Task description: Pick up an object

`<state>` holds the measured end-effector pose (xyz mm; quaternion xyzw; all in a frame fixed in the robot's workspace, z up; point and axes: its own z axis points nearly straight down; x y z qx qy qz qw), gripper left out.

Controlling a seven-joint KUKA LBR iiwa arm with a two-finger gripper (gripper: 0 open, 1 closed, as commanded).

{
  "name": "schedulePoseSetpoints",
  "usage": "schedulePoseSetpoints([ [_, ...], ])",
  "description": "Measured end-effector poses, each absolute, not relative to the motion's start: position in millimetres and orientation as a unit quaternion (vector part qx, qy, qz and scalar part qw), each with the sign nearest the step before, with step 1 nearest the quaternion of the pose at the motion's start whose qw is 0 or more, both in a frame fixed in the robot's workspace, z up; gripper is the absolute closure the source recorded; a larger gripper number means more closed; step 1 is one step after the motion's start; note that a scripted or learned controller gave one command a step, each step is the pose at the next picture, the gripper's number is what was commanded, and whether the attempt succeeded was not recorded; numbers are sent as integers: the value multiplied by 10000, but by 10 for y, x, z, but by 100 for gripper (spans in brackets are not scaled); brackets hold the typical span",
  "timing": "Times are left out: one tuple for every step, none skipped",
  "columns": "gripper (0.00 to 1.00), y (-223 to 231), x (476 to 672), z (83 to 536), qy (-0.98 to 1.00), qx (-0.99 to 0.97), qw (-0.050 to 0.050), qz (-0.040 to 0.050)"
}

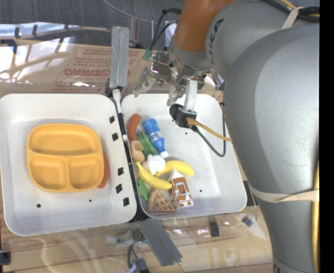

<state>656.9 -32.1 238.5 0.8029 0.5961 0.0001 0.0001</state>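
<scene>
End effector [158,78] poised above the far rim of the right shallow white plastic bin [212,178], fingers spread apart, nothing between them. Below it, clustered along that bin's left side: blue plastic bottle with white cap [154,135], orange carrot-shaped toy [133,125], green bean-like pieces [146,145], two yellow plastic bananas [166,172], a tan waffle-patterned piece [158,201] and a small brown-and-white printed box [182,192] near the front edge. Just beside, across the divider, left shallow white bin [13,175] holding a yellow three-compartment plastic tray [65,155]. Brown cardboard-covered tabletop [59,67] behind both bins.
</scene>
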Motion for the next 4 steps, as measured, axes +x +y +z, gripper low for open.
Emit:
schedulePoseSetpoints([
  [0, -65, 6280, 1904, 6689, 7434, -25, -21],
  [0, -548, 6567, 1921, 8173, 5763, 6, -8],
  [0, -988, 5716, 912, 8091, 5877, -30, -19],
  [100, -975, 5734, 1024, 8109, 5852, -18, -9],
])
